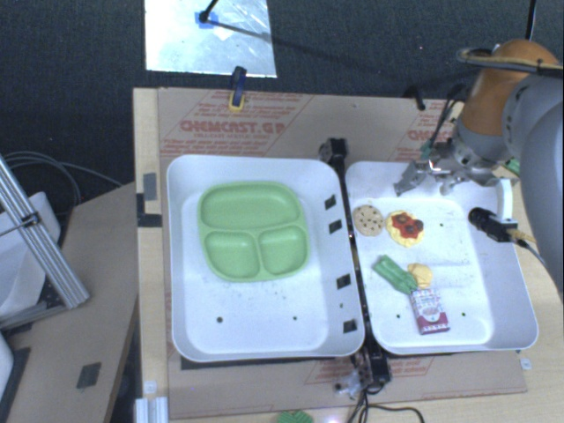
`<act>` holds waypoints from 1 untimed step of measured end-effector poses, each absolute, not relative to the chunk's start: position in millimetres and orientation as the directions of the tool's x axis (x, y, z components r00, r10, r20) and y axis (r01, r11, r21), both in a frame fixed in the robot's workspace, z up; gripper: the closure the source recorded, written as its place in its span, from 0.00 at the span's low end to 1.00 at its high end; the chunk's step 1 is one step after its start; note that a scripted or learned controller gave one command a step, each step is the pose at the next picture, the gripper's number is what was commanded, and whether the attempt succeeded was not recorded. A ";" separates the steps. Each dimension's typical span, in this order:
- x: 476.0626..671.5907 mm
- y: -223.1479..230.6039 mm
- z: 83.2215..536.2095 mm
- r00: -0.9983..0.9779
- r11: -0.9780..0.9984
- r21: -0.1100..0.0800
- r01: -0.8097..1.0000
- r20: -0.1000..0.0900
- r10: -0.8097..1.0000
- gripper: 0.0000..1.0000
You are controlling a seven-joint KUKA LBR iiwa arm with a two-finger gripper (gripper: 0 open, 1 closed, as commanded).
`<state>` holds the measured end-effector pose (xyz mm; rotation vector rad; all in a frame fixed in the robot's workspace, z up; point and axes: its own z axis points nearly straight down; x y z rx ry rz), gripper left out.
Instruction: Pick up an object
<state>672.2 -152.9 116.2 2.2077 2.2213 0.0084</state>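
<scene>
Camera view has the gripper (423, 176) sitting at the far edge of the right bin (507, 280), the arm coming in over that bin's right-hand corner. The fingers look slightly parted with nothing between them, though they are small and a bit blurred, so take that as a best reading.

Now the candidates. All the loose items lie nearer the camera than the fingers. Closest are the cookie (367, 219) and the small pizza-like disc (406, 228), side by side, apart from each other, the cookie hard against the divider between the bins. Further toward the camera comes the green vegetable piece (395, 274), its long axis running diagonally, touching a little yellow item (421, 275). Then the red and white packet (429, 311), lying flat, long axis roughly toward the camera.

So the move, as I judge it: pull toward the camera and drop. The disc sits almost straight below the fingers in this view, making it the natural target.

Over in the left bin (189, 324), the green divided tray (254, 230) is well apart.
</scene>
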 end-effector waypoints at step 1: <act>667.9 -208.8 84.4 0.002 -0.002 -0.002 1.000 0.002 1.000 0.00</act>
